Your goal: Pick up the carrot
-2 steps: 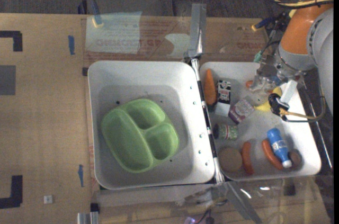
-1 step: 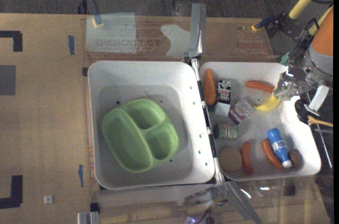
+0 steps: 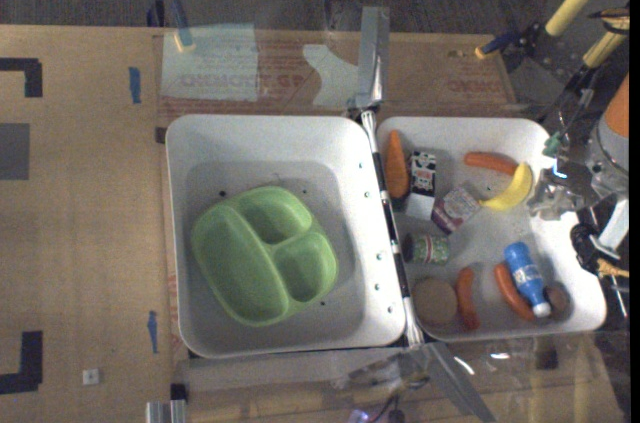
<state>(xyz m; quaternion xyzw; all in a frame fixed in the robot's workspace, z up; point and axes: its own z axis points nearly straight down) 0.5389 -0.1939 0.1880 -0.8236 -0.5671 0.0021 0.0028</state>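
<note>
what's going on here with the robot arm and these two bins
A robot arm reaches in from the right, its claw hovering at the right edge of the right bin. That bin holds toy food: a carrot lying along its left wall, a banana, sausages, a blue bottle and small cans. The carrot lies untouched, far across the bin from the claw. The left bin holds a green divided plate.

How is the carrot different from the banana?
The carrot is orange and straight; the banana is yellow and curved. The carrot lies along the left wall of the right bin; the banana sits nearer its right side, beside the gripper. Both lie in that bin.
</note>
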